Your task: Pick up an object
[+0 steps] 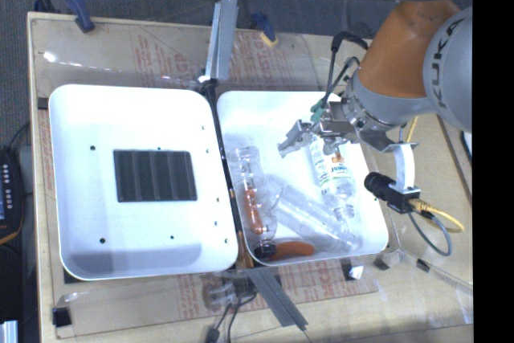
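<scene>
The gripper (pixel 309 132) hangs over the right bin (pixel 241 104), grip state hard to tell. Just beside it lies a clear labelled bottle (pixel 331 173): light, slippery, best pinched mid-body.

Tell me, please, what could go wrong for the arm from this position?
The clear plastic bottles lie piled against one another in the right bin, so a grasp may slip or drag a neighbour. The hand hangs above the labelled bottle, whose round, smooth body could roll away.
</scene>
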`<state>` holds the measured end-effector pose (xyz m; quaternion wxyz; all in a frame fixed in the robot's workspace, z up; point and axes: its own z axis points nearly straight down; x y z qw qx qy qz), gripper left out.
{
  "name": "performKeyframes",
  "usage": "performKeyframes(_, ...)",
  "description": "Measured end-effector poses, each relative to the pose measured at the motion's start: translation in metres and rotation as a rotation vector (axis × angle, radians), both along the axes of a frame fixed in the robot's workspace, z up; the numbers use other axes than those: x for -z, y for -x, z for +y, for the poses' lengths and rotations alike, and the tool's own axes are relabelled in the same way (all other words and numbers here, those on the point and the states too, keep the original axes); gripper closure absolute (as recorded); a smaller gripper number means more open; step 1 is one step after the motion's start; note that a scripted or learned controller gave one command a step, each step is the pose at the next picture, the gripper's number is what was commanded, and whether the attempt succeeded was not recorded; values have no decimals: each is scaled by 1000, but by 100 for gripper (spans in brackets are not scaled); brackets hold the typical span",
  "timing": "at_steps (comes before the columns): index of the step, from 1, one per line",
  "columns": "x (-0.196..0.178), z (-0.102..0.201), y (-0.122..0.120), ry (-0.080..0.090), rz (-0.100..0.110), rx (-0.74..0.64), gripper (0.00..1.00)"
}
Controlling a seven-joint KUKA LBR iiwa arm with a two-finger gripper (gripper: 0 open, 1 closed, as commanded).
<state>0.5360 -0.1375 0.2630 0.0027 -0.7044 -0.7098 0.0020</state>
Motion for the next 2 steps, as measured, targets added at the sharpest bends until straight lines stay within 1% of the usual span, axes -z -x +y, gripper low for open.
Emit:
performKeyframes(1,36,-72,-15,1,-3,-51,0)
performKeyframes(2,97,-73,-71,1,-2,-21,0)
